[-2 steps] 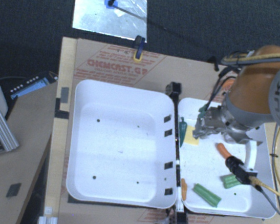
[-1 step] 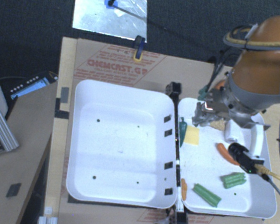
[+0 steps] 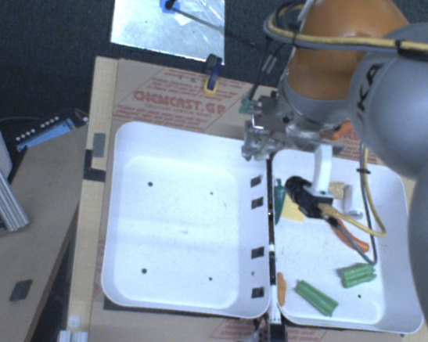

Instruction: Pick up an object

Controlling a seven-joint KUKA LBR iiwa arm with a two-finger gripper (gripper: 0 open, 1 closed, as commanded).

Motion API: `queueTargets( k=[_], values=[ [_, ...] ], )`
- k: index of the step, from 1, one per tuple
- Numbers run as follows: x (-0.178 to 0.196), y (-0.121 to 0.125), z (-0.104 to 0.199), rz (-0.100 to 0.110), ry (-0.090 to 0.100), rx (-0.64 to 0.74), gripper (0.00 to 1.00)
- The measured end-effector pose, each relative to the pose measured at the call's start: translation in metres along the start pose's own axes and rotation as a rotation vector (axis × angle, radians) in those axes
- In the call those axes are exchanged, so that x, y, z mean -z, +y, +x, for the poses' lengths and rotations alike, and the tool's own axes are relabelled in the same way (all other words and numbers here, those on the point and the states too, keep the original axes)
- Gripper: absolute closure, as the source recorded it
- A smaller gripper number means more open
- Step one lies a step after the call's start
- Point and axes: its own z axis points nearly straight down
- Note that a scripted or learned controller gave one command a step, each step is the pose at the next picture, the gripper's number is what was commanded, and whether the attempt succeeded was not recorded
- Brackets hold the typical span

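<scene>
My hand [image 3: 256,142], state spread or pressed together not determinable, hangs over the right bin's [image 3: 309,255] far left corner, while the green cylinder [image 3: 315,297] near that bin's front edge appears light, rigid and smooth: grip across its middle.

There is one camera, fixed above the bench [image 3: 40,197], and it looks down at a slant. The far edge of the bench is at the top of the picture and the near edge at the bottom. The left bin [image 3: 183,225] lies near the middle of the view and the right bin [image 3: 392,223] toward the right side. The camera is near enough that both bins fit almost fully. The arm [image 3: 415,92] enters from the right, stands closer to the lens and looks very large.
</scene>
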Motion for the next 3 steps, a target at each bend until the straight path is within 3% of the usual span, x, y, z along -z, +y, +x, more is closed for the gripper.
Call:
queueTargets(
  k=[1, 2, 3],
  values=[
    [-0.076, 0.054, 0.106, 0.004, 0.002, 0.003, 1.0],
    [-0.065, 0.071, 0.127, 0.002, 0.001, -0.004, 1.0],
    [0.001, 0.071, 0.078, 0.0, -0.001, -0.011, 1.0]
  ],
)
